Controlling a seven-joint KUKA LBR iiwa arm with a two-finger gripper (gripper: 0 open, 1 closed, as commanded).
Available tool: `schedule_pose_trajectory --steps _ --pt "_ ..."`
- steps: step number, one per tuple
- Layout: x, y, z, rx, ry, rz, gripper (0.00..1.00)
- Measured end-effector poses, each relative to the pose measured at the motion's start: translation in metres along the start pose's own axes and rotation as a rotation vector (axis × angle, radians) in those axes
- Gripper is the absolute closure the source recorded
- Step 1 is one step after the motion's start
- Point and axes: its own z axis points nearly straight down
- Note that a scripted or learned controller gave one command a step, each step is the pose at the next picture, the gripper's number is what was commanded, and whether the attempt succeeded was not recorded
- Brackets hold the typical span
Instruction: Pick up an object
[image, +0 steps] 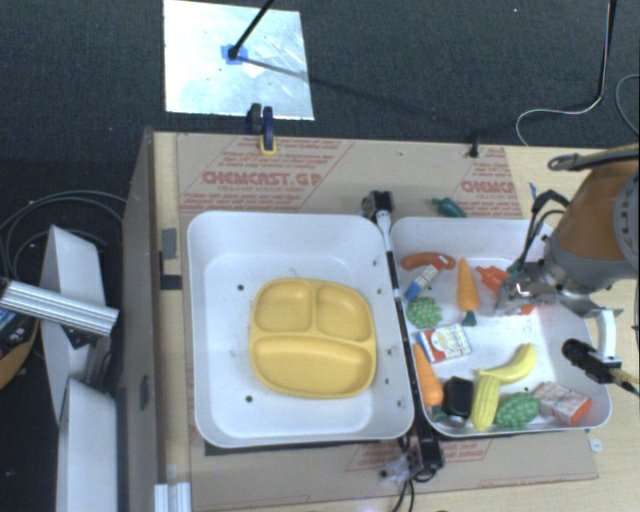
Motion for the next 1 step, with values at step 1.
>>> schedule_pose_trajectory --steps 1 --pt "0.0001 0.0000 0.0001 0.000 0.000 0.000 0.00"
